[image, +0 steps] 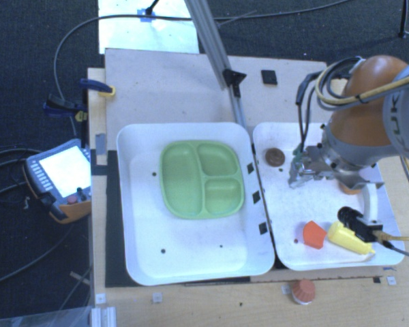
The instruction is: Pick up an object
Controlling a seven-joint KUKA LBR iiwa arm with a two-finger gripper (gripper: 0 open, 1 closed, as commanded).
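In the right bin [286,247] a small brown round object [275,157] lies near the far left corner. An orange block [313,234] sits near the front, with a yellow oblong object [347,239] just to its right. My gripper [301,176] hangs over the middle of the right bin, just right of the brown object and well behind the orange block. Nothing shows in its grasp. A bit of something orange [350,190] peeks out from under the wrist.
The left bin [143,244] holds a green divided plate [201,179]. A slanted metal pole [215,39] crosses the bench behind the bins. A small black square [269,78] lies on the board at the back. A round brownish disc [303,290] rests outside the front edge.
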